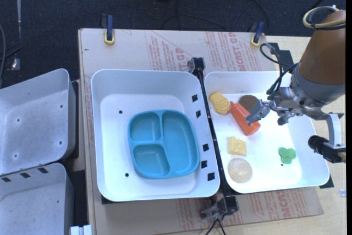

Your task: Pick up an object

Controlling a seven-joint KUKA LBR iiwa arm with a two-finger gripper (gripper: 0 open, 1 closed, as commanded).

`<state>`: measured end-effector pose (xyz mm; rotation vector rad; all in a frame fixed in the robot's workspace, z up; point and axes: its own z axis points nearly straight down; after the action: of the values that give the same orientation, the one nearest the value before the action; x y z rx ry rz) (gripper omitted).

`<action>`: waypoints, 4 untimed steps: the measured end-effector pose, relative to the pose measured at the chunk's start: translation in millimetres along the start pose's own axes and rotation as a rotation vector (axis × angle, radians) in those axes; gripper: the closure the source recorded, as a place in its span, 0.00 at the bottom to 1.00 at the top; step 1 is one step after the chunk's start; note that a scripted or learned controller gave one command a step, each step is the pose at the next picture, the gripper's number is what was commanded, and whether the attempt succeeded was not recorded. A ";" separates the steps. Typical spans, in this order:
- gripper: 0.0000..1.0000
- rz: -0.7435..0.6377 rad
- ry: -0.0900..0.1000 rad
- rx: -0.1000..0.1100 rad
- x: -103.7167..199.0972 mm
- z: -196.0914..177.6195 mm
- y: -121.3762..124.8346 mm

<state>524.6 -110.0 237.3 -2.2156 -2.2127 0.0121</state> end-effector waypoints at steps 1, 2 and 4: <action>0.00 -0.003 -0.002 -0.012 0.2 -5.9 2.3; 0.00 0.000 -0.001 -0.007 2.5 56.5 8.0; 0.00 0.000 -0.001 -0.008 0.6 148.0 7.6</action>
<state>530.3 -109.1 89.2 -2.2199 -2.2174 0.0041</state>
